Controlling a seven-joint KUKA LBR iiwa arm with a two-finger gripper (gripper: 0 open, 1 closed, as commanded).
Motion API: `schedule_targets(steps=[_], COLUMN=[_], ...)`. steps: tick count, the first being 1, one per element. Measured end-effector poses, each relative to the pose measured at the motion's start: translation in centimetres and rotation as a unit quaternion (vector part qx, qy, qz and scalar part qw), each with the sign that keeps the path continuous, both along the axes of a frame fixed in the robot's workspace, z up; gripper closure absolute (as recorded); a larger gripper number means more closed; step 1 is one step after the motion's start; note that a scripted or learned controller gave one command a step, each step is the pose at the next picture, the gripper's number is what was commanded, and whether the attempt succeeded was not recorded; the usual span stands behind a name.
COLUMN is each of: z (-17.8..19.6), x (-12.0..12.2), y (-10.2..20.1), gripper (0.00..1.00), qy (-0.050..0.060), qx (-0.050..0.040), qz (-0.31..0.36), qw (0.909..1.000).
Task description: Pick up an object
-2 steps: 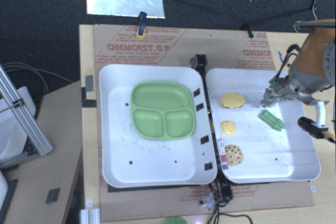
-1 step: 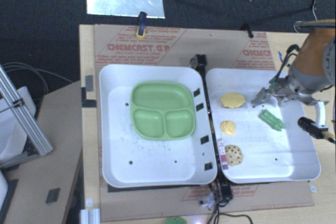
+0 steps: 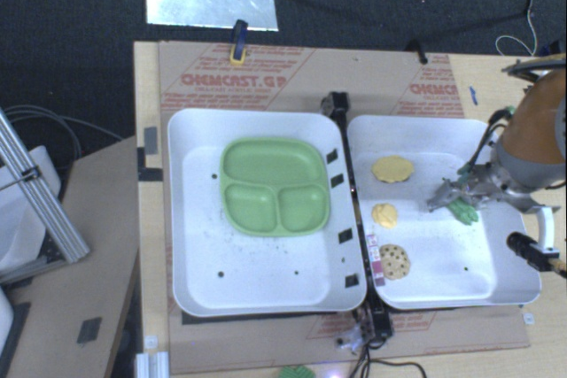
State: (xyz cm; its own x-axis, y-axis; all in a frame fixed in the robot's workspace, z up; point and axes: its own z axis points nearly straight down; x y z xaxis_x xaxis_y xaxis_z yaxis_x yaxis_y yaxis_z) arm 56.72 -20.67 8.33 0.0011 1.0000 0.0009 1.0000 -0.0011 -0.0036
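In the right bin point(image 3: 416, 127) lie a flat yellow disc point(image 3: 392, 169), a smaller yellow piece point(image 3: 384, 214), a chocolate-chip cookie point(image 3: 393, 260) and a small green leafy item point(image 3: 463, 211). My gripper point(image 3: 447, 195) is low over the right part of this bin, reaching in from the right. It is right at the green item's upper left edge. Whether it touches or grips that item cannot be made out. The yellow pieces and the cookie lie apart from it, to its left.
The left bin point(image 3: 190, 217) holds a green divided plate point(image 3: 273, 187). A black divider with clips point(image 3: 347, 190) runs between the bins. Cardboard point(image 3: 266, 75) lies under both bins. The grey arm with its orange band point(image 3: 540, 133) stands over the right bin's right wall.
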Motion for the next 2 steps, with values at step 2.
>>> schedule_targets(steps=[2], z=[8.6], x=[-3.6], y=[7.2], gripper=[1.00], qy=[-0.002], qx=[0.0007], qz=[0.005], qw=[1.0000])
